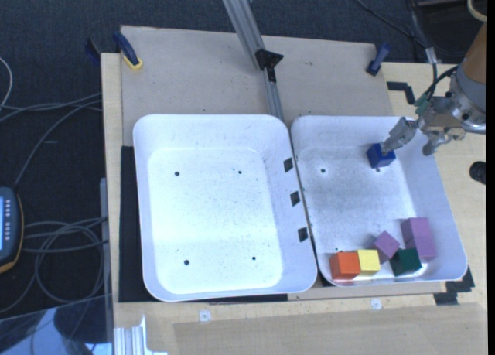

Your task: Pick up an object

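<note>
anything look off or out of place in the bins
One thing stands apart: a blue block sits alone near the right bin's far end, beside the hand, while the other blocks huddle in its near corner. Nothing looks spilled or damaged.

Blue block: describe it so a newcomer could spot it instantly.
Look in the right bin, at its far end near the arm. The blue block sits there alone at the tip of the pincer. It is the only blue piece; the other blocks cluster in the near corner.

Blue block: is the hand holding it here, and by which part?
Cannot be told. The hand is right at the blue block, touching or overlapping its upper right side, but the contact is too small to see.
</note>
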Available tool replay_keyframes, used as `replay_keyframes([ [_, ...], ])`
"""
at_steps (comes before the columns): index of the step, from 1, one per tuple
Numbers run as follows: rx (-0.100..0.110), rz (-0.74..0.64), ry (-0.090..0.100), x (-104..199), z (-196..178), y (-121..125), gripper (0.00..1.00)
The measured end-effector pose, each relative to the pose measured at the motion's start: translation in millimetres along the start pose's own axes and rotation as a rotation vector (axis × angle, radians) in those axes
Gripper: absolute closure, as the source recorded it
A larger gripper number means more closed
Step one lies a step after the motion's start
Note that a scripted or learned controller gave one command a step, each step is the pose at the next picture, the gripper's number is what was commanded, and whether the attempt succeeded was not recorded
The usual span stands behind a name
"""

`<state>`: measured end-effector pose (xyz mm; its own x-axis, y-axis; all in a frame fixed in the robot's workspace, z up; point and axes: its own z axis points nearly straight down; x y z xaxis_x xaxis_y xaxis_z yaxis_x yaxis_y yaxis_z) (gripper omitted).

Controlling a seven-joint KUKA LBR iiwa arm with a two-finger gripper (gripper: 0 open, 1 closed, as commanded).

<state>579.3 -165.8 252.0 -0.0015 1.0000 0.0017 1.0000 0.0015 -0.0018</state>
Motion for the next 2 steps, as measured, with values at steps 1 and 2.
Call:
replay_keyframes([
  [1, 0.000, 0.000, 0.000, 0.0, 0.0, 0.0, 0.00],
  [2, 0.006, 0.001, 0.001, -0.5, 63.1, 1.9, 0.00],
])
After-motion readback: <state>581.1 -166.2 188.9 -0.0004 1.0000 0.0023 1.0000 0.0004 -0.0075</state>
